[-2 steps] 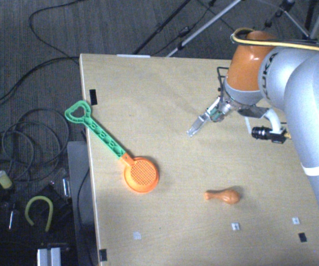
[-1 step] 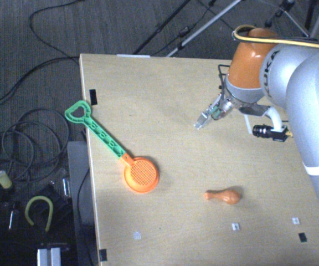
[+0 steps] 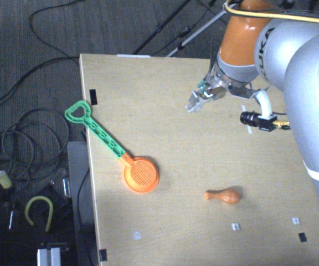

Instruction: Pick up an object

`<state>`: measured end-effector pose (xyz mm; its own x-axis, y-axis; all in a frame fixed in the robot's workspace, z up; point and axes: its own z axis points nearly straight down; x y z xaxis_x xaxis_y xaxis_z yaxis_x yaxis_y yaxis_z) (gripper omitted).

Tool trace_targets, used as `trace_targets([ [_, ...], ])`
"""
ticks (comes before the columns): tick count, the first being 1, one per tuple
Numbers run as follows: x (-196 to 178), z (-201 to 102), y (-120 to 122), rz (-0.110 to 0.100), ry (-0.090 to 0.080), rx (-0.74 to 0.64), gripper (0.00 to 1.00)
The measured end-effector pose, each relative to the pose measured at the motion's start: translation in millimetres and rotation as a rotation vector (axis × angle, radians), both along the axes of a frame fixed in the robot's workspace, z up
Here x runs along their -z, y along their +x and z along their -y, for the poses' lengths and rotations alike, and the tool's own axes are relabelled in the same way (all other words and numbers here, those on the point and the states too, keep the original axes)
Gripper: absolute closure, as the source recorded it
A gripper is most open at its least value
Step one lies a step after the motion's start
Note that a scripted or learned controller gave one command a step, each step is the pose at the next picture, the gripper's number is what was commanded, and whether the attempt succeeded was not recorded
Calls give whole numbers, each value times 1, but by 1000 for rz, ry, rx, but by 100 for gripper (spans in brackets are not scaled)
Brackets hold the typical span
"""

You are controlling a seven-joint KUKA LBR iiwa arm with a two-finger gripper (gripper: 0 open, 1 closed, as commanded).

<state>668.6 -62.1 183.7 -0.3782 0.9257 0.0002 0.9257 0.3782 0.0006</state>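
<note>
A toy strainer [image 3: 141,174] with an orange mesh head and a long green handle [image 3: 97,131] lies flat on the left part of the tan bench top. A small orange-brown drumstick-shaped toy [image 3: 224,195] lies lower right of it. My gripper [image 3: 196,102] hangs over the upper middle of the bench, well away from both objects, pointing down to the left. Nothing shows between its fingers. The grey arm with its orange band [image 3: 249,32] comes in from the upper right.
The tan bench surface [image 3: 165,215] ends at its left edge near x 190, where cables and floor clutter [image 3: 15,148] lie. A black connector [image 3: 257,119] sticks out beside the wrist. Small markers [image 3: 235,226] dot the lower right.
</note>
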Motion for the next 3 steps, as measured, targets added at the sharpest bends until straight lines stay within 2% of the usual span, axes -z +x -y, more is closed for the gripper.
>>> trace_targets([
  [1,-250,20,-26,0,-3,50,100],
  [2,-251,28,-97,0,-3,-199,100],
  [3,-67,12,-138,-2,0,-224,100],
])
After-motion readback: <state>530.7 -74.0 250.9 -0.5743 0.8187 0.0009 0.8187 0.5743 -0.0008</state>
